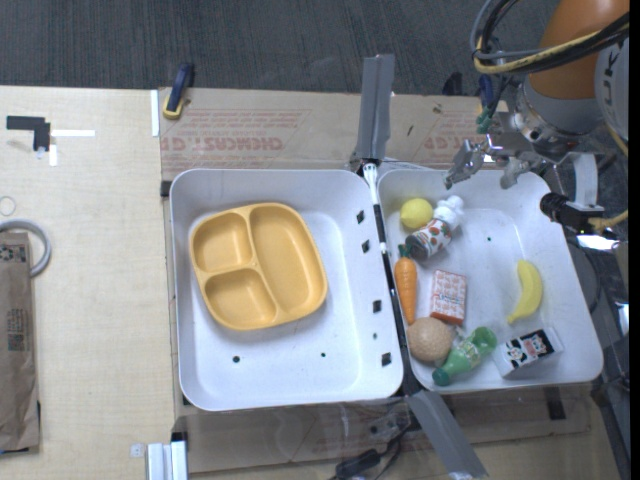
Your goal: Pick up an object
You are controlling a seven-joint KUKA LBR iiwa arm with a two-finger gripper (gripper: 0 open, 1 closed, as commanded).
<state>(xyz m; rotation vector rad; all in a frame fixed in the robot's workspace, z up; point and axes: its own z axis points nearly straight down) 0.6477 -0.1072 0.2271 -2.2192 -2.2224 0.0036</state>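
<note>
The right bin (500,230) holds a yellow lemon (416,212), a small white-capped bottle (437,231), a carrot (406,286), an orange snack packet (449,296), a brown round bun (431,339), a green bottle (464,355), a banana (527,290) and a small black-and-white carton (527,348). My gripper (489,167) hangs above the bin's far edge, up and to the right of the lemon. It is open, with its two fingers spread apart and nothing between them.
A yellow divided plate (258,265) lies in the left bin (200,368). A grey divider post (375,108) rises behind the two bins. A brown paper bag (15,328) and a blue-and-yellow tool (179,90) lie outside the bins.
</note>
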